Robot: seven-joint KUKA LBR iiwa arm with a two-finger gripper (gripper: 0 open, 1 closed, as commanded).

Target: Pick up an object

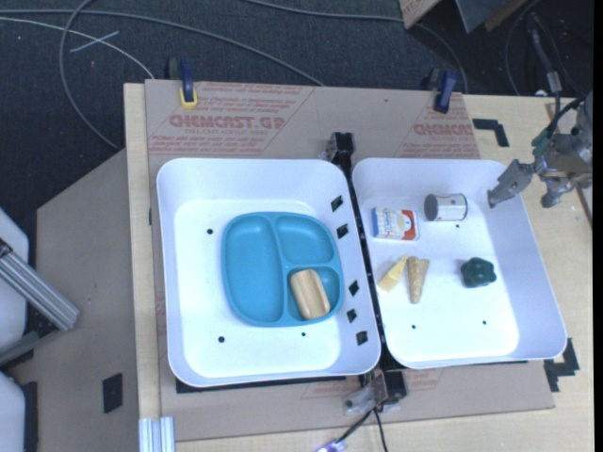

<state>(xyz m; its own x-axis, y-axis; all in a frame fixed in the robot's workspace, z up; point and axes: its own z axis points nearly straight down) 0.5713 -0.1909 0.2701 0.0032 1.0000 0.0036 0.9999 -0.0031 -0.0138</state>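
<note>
A brown cardboard-covered bench fills the middle of the frame, held at its top edge by two blue clamps. On it sit two shallow white plastic bins side by side, touching along a black-clipped seam at centre frame. The left white bin holds a light-blue divided plastic plate near its middle; a tan bread-roll-shaped piece lies in the plate's lower right compartment.

The right white bin carries five small things, all apart from one another. A white and red-blue printed packet lies at its upper left. Just right of that a small grey metal can lies on its side. A dark green lumpy toy vegetable rests toward the bin's right. Two pale yellow wedge-shaped pieces lie close together at lower left, beside the seam.

The grey two-finger gripper hangs at the right edge of the frame, over the upper right rim of the right bin, well apart from every object. Its fingers are spread with nothing between them.
</note>
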